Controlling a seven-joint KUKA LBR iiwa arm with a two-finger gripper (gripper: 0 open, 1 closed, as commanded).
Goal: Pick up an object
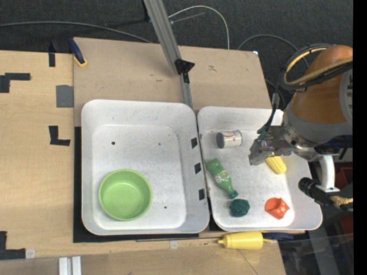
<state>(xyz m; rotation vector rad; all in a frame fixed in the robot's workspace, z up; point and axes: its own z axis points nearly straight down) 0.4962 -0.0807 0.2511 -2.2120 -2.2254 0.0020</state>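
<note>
Gripper (pixel 262 152): hangs over the right bin (pixel 309 213), fingers hidden from this angle, grip state impossible to tell.
Yellow piece (pixel 276 164): just at its 4 o'clock, lying on the bin floor.
Small can (pixel 229 138): at its 10 o'clock, on its side.
Green bottle (pixel 221 177): at 8 o'clock.
Red block (pixel 277 207): at 5 o'clock.
Green bowl (pixel 125 194): left bin (pixel 137 113).

I work in a robotics lab. My bench (pixel 143 79) is bare plywood marked with black tape (pixel 54 135), holding 2 white bins (pixel 137 110), with loose cables (pixel 200 16) behind.
</note>
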